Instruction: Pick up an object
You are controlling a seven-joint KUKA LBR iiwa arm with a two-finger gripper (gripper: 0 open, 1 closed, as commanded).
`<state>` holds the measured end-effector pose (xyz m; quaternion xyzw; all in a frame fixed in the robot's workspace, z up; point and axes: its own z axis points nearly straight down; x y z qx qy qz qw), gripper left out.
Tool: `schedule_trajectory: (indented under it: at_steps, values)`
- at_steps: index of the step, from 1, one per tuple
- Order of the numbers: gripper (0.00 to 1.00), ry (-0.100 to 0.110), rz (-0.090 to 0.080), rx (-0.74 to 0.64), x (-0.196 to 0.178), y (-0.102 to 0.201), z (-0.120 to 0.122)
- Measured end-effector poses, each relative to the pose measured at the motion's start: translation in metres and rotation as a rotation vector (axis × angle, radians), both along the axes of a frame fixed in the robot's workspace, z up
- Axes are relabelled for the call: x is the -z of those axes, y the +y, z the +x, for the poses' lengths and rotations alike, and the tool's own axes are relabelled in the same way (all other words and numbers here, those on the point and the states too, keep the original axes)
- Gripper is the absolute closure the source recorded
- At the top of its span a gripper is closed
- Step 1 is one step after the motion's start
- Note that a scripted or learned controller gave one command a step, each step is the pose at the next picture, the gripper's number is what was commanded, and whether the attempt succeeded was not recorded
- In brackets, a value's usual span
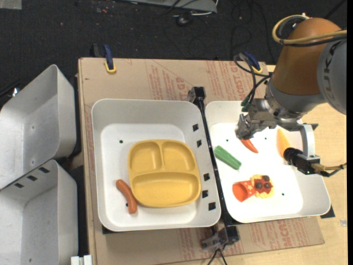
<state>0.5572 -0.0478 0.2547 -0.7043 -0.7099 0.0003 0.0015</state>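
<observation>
Left white bin point(105, 148) holds a yellow three-section plastic plate point(164, 173) with a brown toy sausage point(127, 196) at its 8 o'clock. In the right white bin point(314, 206) there's a green toy pod point(227, 157), a pizza slice toy point(253, 187) at 6 o'clock, and an orange wedge point(283, 141) at 3. The jaws point(246, 131) sit low over a small red-orange carrot-like piece point(250, 145) at the bin's 12 o'clock; can't tell their width. Risk imo: it lies just off-centre, so closing could nudge it away.
</observation>
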Motion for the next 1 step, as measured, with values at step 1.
schedule_trajectory:
  at_steps: [1]
  values:
    - [1.0, -0.004, 0.0, -0.001, -0.0038, 0.0589, 0.0054]
